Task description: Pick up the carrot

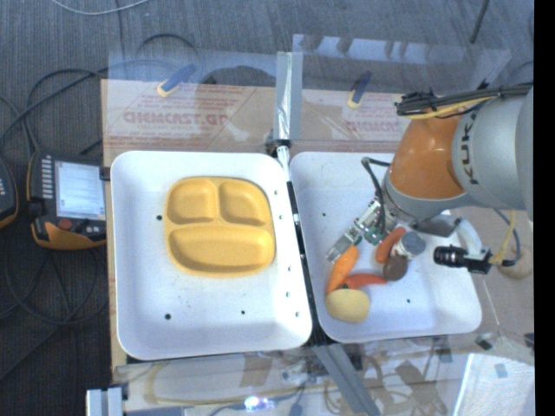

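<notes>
Presently the carrot (342, 269) lies slantwise in the right bin (451, 315), its lower end touching a potato (348, 305); the gripper (357, 237) hangs at its upper tip, fingers apart and clamped on nothing, seemingly lined up to straddle it; the left bin (139, 319) bears a yellow tray (221, 225), well apart.
</notes>
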